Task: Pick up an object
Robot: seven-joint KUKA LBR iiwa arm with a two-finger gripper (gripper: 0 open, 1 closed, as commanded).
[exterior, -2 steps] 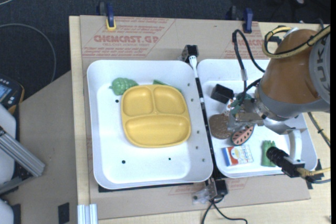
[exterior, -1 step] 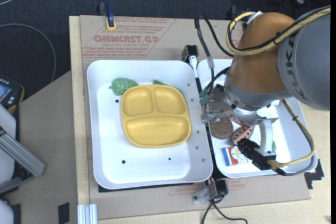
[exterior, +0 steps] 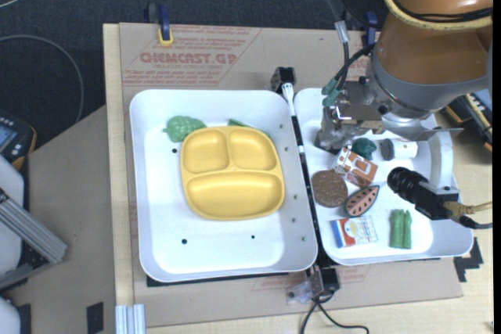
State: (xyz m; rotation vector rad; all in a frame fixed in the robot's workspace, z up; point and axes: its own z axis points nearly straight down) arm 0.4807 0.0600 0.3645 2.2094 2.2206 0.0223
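My gripper (exterior: 335, 134) reaches down into the far left part of the right bin (exterior: 446, 245), under the big orange-banded wrist. Just in front of it lie an orange-and-white carton (exterior: 356, 167) and a dark teal piece (exterior: 363, 146). Nearer the front are a round brown disc (exterior: 329, 188), a brown oval thing with speckles (exterior: 362, 200), a red, white and blue packet (exterior: 353, 231) and a green stick-like item (exterior: 401, 228). A white cylinder (exterior: 403, 147) rests to the right, partly under the arm. I see nothing lifted off the bin floor.
The left bin (exterior: 156, 192) holds a yellow divided plate (exterior: 232, 171), with a green leafy toy (exterior: 183, 127) behind its far left corner. A black divider rail (exterior: 297, 145) separates the bins. The arm covers the right bin's far end.
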